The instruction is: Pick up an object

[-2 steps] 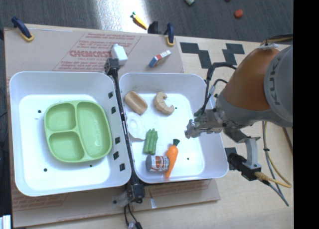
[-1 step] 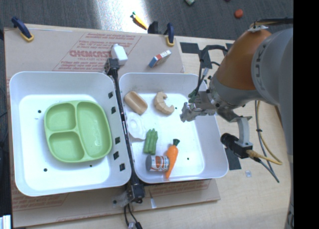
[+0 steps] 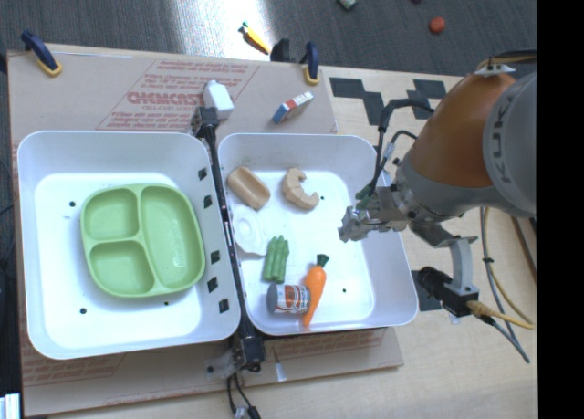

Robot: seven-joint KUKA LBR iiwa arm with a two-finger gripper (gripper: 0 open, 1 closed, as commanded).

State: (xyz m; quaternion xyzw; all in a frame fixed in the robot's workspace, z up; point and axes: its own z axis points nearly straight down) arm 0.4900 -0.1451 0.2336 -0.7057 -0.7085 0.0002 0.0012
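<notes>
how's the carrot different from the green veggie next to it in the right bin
The carrot is orange with a small green top; the green vegetable is green all over. The carrot is longer and tapers to a point, while the green vegetable is shorter and blunter. The carrot lies right beside the can; the green vegetable lies just above that can. Both lie flat, roughly lengthwise, on the floor of the right bin.

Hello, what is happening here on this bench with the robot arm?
The arm's gripper hangs over the right bin, near its right wall, with nothing held. In that bin lie a bread roll, a carrot, a small can and a green vegetable. The left bin holds a green divided plate.
</notes>
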